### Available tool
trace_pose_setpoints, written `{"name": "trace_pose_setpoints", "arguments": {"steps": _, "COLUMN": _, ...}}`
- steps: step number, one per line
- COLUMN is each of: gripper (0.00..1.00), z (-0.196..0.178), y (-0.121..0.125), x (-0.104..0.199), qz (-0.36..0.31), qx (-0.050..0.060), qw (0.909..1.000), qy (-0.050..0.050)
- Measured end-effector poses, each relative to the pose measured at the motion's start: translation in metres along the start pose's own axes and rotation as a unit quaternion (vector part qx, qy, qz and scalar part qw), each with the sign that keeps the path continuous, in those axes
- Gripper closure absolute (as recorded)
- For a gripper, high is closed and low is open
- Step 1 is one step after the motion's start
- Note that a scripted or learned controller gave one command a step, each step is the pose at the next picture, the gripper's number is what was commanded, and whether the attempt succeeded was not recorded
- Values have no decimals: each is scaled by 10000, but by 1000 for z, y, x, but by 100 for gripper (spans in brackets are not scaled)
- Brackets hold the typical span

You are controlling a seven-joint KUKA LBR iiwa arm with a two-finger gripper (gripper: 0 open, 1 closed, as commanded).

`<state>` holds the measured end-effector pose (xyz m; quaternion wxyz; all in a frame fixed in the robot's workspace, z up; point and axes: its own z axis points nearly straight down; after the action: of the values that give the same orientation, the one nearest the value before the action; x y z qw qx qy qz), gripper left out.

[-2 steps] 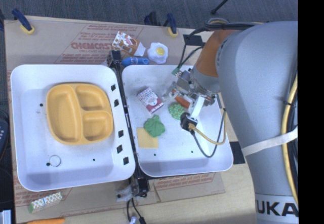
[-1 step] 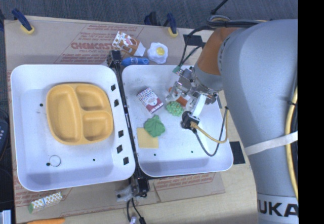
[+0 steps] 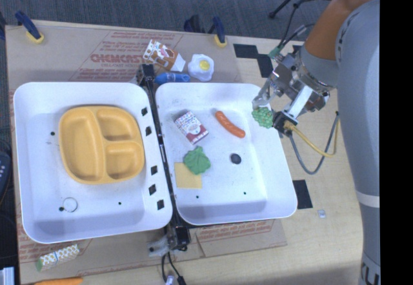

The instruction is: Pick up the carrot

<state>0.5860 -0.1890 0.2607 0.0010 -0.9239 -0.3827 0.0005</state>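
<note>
The carrot (image 3: 230,124), a small orange stick, lies at a slant on the floor of the right bin (image 3: 277,180), in its upper middle. My gripper (image 3: 267,114) hangs over that bin's right rim, about a hand's width to the right of the carrot. A small green leafy toy (image 3: 262,117) sits between its fingers, clear of the carrot.
The right bin also holds a red-and-white box (image 3: 191,127), a green lettuce piece (image 3: 197,160), a yellow cheese slice (image 3: 188,176) and a dark disc (image 3: 235,159). In the left bin lies a yellow divided plate (image 3: 102,143). A fried egg toy (image 3: 202,66) and a snack pack (image 3: 159,53) rest behind the bins.
</note>
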Motion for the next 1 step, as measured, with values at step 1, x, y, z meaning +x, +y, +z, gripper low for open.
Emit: {"name": "trace_pose_setpoints", "arguments": {"steps": 1, "gripper": 100, "z": 170, "y": -13, "x": 39, "qz": -778, "qx": 13, "qw": 9970, "qy": -6}}
